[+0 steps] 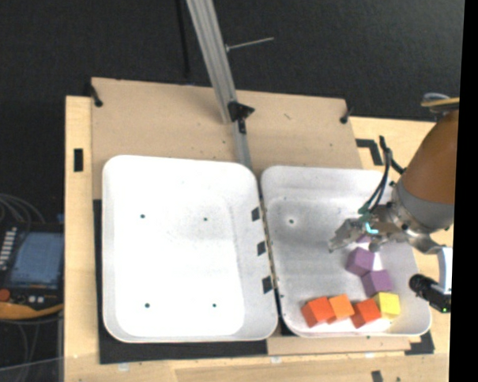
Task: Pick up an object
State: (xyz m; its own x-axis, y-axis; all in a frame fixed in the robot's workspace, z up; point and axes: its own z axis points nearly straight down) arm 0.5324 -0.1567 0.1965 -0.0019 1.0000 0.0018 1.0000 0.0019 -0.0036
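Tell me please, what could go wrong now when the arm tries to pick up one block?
1. The blocks lie packed in one corner of the right bin: the purple block touches a second purple one, so the gripper may push both instead of taking one.
2. The orange blocks, red block and yellow block sit against the bin's near wall, so a finger might hit it.

The end effector [356, 235] hangs low in the right bin [302, 197], just above a purple block [361, 260]. Orange, red and yellow blocks sit nearby.
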